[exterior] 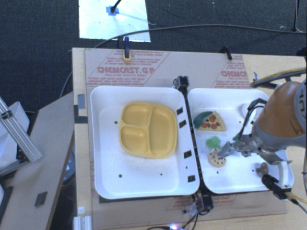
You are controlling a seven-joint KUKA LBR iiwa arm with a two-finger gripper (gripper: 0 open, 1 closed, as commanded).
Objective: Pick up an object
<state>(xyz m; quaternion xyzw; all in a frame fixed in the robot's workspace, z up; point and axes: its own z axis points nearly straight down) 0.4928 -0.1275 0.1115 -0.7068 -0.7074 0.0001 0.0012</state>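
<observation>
Directly under the tool [223, 152], grip state unclear, lies a cookie [217, 159].

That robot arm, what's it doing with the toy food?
The robot arm is trying to pick something up. It reaches in from the right over the right bin, and its claw is down right by a toy cookie. A small green toy and a pizza slice lie just above it in the same bin. I can't tell if the claw has grabbed anything yet. In the left bin sits a yellow divided plate, which nobody is touching.
</observation>
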